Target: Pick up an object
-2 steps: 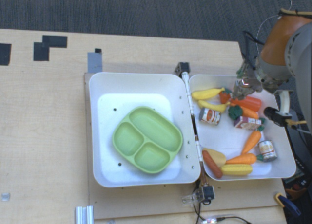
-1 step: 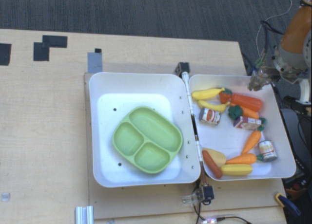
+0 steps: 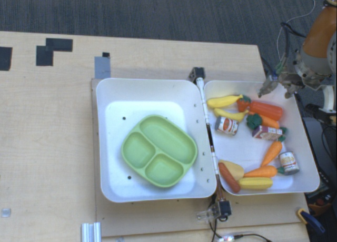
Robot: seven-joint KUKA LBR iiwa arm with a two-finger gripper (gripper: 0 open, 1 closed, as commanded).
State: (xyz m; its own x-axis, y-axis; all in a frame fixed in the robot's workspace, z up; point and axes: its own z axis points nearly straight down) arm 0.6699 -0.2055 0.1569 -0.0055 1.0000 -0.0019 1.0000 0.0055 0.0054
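Camera view: left bin (image 3: 105,130) holds a green divided plate (image 3: 159,151); right bin (image 3: 308,170) holds toy bananas, carrots (image 3: 271,152) and cans; gripper (image 3: 278,85) hangs over its far rim, fingers spread, nothing between them

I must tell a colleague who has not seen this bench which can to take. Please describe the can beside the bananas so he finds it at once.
Look at the right bin, the one full of toy food. Near its left wall, just below the two bananas, a small can lies on its side. Its label is red and white; the other can sits at the far right, by the carrots.
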